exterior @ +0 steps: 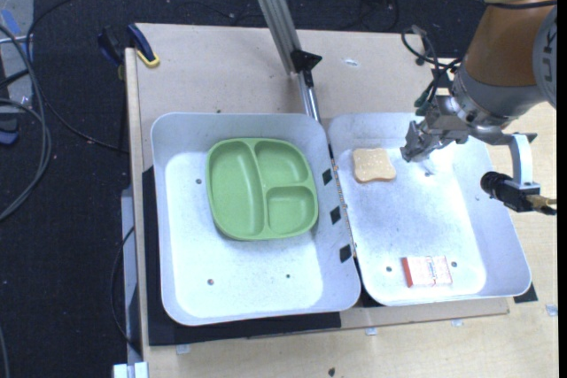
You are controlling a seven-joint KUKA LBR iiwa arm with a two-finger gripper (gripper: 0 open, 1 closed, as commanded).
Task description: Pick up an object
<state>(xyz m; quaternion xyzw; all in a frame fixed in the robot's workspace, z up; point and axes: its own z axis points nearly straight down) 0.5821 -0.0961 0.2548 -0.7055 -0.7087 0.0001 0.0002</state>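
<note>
Tool above right bin, beside bread slice, grip state unclear; green tray in left bin

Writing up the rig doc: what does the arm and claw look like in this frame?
The arm is grey with a glossy orange band above the wrist and a yellowish cable loop on top. The wrist section is grey metal with dark cables trailing along its left side. The claw is small and dark, with thin fingers. A white bracket with a black cylindrical fitting hangs off the side.
</note>
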